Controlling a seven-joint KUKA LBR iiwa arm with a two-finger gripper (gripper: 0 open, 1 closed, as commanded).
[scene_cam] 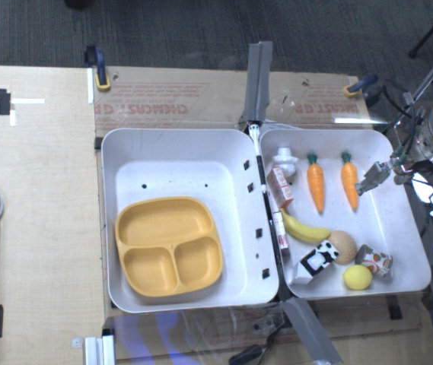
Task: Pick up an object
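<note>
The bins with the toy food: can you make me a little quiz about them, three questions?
1. True or false: the yellow tray lies in the left bin.
2. How many carrots are in the right bin?
A. one
B. two
C. three
3. Fill in: the gripper hovers just right of a ____.

Key
1. True.
2. B: one carrot and a second carrot beside it.
3. Carrot, the right-hand one.
</note>
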